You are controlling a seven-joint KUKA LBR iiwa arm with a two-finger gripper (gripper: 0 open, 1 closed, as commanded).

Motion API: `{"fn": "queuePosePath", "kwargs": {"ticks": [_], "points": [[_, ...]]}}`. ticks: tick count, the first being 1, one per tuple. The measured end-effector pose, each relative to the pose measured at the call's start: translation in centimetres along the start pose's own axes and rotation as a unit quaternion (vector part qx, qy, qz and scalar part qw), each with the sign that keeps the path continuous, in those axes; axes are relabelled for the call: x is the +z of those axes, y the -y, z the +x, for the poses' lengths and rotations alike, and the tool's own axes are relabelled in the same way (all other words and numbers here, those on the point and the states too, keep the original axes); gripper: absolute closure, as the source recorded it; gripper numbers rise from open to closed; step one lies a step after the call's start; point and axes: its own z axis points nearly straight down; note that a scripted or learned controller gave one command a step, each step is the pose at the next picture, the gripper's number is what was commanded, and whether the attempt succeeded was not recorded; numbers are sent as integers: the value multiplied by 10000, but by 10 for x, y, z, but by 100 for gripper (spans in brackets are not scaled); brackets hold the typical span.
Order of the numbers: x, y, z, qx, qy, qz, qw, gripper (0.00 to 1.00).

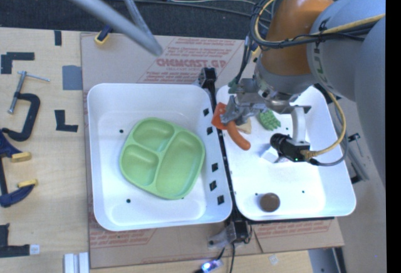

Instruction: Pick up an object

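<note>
In the right bin [328,193], an orange carrot-like piece [239,138] lies at the upper left, close to the wall between the bins. A small green leafy object [270,119] sits just to its right. A brown round object [269,202] rests near the bin's front edge. My gripper [233,111] hangs low over the upper end of the orange piece, touching or nearly touching it. The gripper body hides that end, so I cannot make out a grasp.
The left bin [100,140] holds a light green divided plate [164,157] in its middle. The grey arm and its orange band cover the right bin's upper right. Clamps lie on the bench at far left.
</note>
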Motion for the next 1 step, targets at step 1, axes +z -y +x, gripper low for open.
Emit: {"fn": "queuePosePath", "kwargs": {"ticks": [1], "points": [[10, -5, 43, 6, 6, 1, 10000, 100]]}}
